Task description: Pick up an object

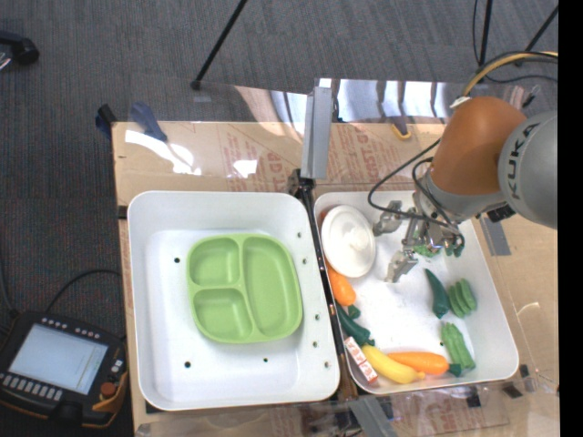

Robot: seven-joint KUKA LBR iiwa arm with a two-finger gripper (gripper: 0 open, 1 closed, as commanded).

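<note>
My gripper (412, 248) hangs over the right bin (499, 321), fingers spread, nothing between them. White bowl (350, 238) just left of it. Green veg (437, 293) just below-right, carrot (342, 288) below the bowl, banana (390, 365) and another carrot (421, 361) at the near wall. Green tray (244, 288) in the left bin (150, 353).

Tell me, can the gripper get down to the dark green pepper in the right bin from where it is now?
Probably yes. The gripper hangs over the right bin, just left of the dark green pepper, which lies on bare bin floor with nothing on top. The ridged green vegetable crowds its right side.
</note>
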